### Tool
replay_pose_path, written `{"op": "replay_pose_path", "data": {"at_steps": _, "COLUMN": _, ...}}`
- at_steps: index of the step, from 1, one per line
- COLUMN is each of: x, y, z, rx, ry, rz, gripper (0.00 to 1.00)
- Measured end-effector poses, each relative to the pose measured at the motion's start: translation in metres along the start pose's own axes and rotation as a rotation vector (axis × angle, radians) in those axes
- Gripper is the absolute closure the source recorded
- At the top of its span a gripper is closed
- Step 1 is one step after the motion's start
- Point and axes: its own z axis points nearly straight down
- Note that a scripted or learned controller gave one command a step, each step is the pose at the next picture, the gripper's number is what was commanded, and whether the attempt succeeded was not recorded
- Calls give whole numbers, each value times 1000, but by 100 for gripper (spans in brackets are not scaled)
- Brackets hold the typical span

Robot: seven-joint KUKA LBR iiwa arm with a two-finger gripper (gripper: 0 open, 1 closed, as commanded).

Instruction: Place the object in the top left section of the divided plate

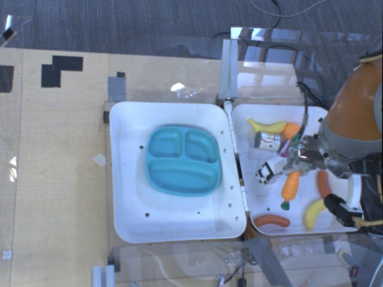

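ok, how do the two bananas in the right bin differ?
The far banana lies near the back left corner, stretched roughly sideways in the view; the near banana lies by the front edge, tilted diagonally. The far banana looks slimmer, the near banana stubbier. Both are yellow and curved, both lie in the right bin, and neither is on the blue plate.

One fixed camera, mounted above the pale wooden bench (pixel 54 172), looks down at a slant from a moderate height. The left shallow white plastic bin (pixel 122 178), bearing the light blue divided plate (pixel 182 187), sits near frame centre. The right shallow white plastic bin (pixel 258 205) lies toward the right edge. The grey and orange robot arm (pixel 359 112) enters from the right. Dark grey carpeted floor (pixel 119 17) runs along the top, the far side.
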Motion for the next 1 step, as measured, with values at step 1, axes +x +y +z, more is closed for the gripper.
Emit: {"op": "replay_pose_path", "data": {"at_steps": 1, "x": 61, "y": -15, "z": 20, "rx": -1, "ry": 1, "rz": -417, "gripper": 100}}
